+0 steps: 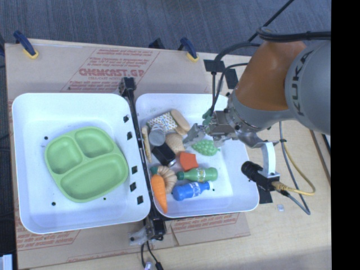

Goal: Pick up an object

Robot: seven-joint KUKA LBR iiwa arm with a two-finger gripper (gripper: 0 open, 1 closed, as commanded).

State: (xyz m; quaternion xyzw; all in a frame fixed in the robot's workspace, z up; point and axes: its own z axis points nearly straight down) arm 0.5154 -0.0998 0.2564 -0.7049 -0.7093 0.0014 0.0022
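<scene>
Down at the near rim of the right bin [247, 204], a carrot [159, 191] lies lengthwise along the left wall. A blue bottle [190, 190] lies on its side just beside it. One step further in, a green bottle [199, 175] is also on its side, with an orange block [188, 161] touching its upper left. A black block [163, 153] sits left of that.

Behind them it gets crowded. There is a grey can [156, 135], a patterned box [162, 120] and a tan roll [180, 118], all bunched in the far-left part of the bin.

And now the target: a green knobbly piece [206, 147], bumpy like a bunch of grapes, lying near the middle of the right bin. The orange block is close on its left and the green bottle is just below it. Its right side faces bare white floor.

The gripper [209, 131] hangs right above that piece, at its far edge. From this angle I cannot tell whether the claw is spread or pressed together, and nothing shows pinched in it.

As for room, the right third of this bin is open floor up to the wall, though the arm's body overhangs the far-right corner. Over in the left bin [22, 151], a green divided plate [85, 163] sits centred, with white floor all round it.
</scene>
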